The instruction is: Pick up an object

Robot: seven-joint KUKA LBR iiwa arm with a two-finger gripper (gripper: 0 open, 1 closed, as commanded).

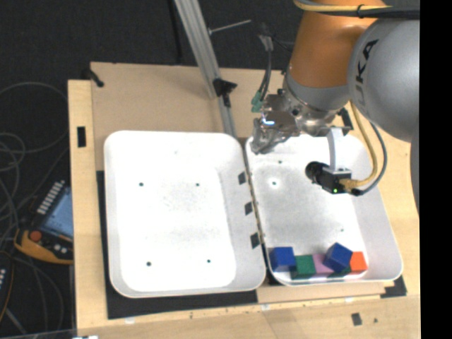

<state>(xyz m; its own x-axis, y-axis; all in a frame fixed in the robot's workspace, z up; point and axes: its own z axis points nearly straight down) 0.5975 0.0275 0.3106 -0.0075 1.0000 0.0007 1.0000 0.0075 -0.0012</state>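
left bin: white, faintly speckled with a few dark dots
right bin: white, small dark dots
arm: grey, with an orange band above the wrist and dark lettering
end effector: silvery metal, a small blue-white glint
blocks along the right bin's near edge: blue block, green block, pale purple block, second blue block, orange block
counter: light tan wood
surroundings: black floor with dark cables
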